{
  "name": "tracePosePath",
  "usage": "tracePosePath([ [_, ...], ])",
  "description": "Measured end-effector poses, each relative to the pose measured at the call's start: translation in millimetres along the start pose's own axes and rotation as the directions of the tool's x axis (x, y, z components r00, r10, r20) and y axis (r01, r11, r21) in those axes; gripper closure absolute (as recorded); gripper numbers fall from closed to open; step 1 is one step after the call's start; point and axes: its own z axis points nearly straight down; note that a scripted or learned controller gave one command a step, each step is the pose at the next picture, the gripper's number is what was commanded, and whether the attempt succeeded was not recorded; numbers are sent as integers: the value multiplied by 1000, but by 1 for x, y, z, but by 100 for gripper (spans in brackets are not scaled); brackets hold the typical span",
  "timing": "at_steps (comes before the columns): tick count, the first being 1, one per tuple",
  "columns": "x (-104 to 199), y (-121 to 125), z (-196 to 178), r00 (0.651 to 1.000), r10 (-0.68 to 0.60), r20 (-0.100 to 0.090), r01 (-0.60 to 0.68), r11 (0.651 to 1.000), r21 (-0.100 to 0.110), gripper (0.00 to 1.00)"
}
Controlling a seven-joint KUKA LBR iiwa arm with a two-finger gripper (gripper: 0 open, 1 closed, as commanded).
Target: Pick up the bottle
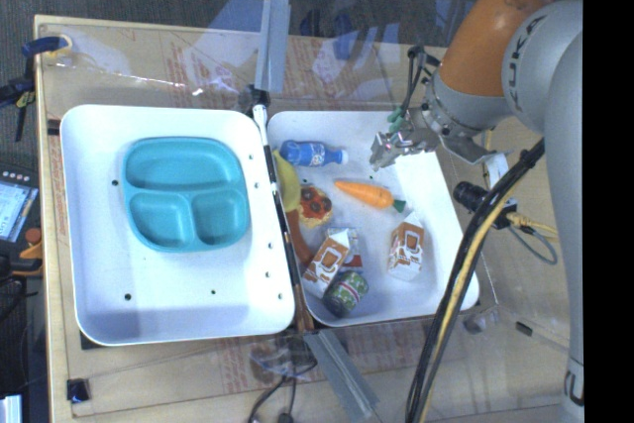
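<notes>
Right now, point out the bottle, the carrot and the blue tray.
blue bottle point(305, 154), camera view, middle of its body.
toy carrot point(364, 194), camera view, middle of the orange part.
blue divided tray point(184, 161), camera view, floor of its large top compartment.

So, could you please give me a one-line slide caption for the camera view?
End effector hovers over the right bin, right of the blue bottle and above the carrot.

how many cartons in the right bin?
2. One small carton lies low in the right bin near its left wall, beside a dark green round item. The other carton lies right of it, below the carrot. None looks hidden.
</notes>
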Motion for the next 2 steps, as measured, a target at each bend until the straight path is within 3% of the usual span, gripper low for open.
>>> tracePosePath([
  [1,0,0,0,1000,0,0,0,1000,0,0],
  [2,-26,39,118,998,-66,0,66,998,-1,0],
])
